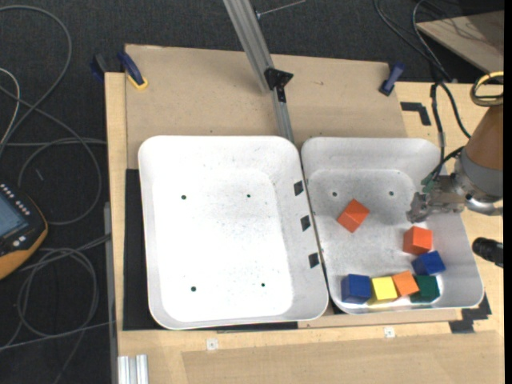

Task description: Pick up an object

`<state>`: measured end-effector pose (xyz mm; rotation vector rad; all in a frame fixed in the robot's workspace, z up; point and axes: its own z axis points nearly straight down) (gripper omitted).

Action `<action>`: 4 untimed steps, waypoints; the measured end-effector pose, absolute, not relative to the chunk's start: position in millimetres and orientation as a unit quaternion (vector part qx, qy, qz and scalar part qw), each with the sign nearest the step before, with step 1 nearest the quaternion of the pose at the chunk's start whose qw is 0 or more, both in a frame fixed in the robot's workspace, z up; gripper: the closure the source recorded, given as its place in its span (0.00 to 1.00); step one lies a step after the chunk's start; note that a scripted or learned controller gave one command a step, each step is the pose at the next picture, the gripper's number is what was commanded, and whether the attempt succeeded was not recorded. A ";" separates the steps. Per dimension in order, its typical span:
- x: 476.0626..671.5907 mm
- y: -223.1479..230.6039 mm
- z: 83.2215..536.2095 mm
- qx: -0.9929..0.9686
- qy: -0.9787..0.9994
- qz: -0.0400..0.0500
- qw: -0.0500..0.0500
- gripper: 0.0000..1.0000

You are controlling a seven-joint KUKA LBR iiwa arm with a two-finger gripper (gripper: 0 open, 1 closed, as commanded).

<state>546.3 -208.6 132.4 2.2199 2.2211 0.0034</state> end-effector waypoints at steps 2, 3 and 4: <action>549.9 -211.6 224.2 0.707 0.708 0.002 0.004 1.00; 566.0 -149.9 230.6 0.704 0.710 0.002 0.001 1.00; 573.4 -91.7 242.4 0.704 0.710 0.002 0.001 1.00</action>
